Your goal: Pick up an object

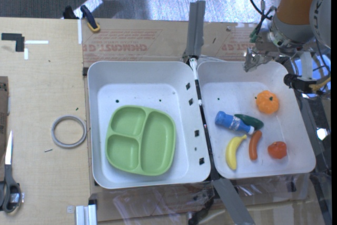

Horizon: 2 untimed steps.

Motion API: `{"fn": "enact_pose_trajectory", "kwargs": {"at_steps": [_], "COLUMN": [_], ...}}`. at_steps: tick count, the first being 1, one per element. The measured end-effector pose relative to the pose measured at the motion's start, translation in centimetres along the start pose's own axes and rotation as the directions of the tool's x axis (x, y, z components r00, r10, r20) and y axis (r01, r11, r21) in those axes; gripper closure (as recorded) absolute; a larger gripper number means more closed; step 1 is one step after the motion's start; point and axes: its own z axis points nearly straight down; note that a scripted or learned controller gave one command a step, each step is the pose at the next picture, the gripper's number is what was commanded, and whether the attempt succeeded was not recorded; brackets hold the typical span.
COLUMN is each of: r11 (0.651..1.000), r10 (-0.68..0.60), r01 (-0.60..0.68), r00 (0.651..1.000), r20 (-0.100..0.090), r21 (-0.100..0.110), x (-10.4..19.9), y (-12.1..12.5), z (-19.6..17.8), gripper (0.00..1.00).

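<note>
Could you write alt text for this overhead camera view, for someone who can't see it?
A grey robot arm's gripper hangs over the right white bin, which holds a toy orange pumpkin, blue bottle, yellow banana, sausage and tomato. The left white bin holds a green divided plate.

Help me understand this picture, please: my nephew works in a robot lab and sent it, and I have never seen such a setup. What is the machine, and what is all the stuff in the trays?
The camera looks down at a slant on a bench. The grey and orange machine at the right is a robot arm; its gripper hangs over the far edge of the right bin, with nothing visibly held. Its job is to pick up an object.

The right bin holds toy food: an orange pumpkin, a blue bottle, a banana, a sausage and a tomato. The left bin holds a green divided plate. On the bench beside it lies a tape ring.
</note>
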Motion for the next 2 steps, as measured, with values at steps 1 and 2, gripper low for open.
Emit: {"fn": "enact_pose_trajectory", "kwargs": {"at_steps": [1,2], "r11": [1.000,1.000], "r10": [0.000,0.000], "r01": [0.000,0.000], "r00": [1.000,1.000], "r20": [0.000,0.000], "r21": [0.000,-0.002], "x": [0.58,0.52], "y": [-0.01,0.01], "z": [0.26,-0.36], "gripper": [1.00,1.00]}}
